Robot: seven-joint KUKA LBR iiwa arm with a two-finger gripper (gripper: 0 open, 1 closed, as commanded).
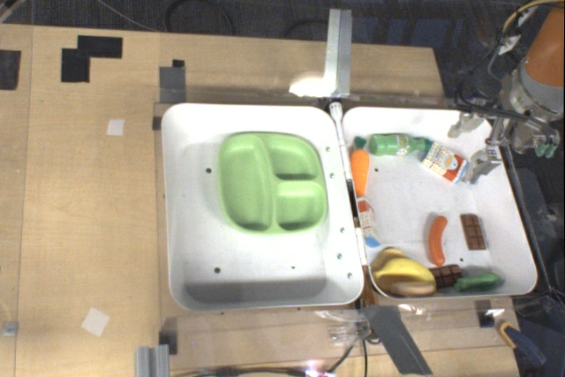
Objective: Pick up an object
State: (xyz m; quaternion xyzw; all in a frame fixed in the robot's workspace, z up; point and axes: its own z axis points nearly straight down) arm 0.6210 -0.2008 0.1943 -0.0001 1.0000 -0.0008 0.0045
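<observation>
Grey-armed, my gripper (484, 156) hangs with fingers apart and nothing between them, just beside the small carton (443, 162); no object lifted yet, the whole pick remains.

right bin middle (402, 199): bare floor, open from above
right bin edges: bottle (399, 145), carrot (359, 169), banana (402, 271), sausage (437, 239) crowd them

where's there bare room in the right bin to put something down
Bare floor lies mid-bin, between the carrot, the carton and the sausage. The bottom edge is crowded around the banana, and the gripper hangs over the upper right corner.
</observation>
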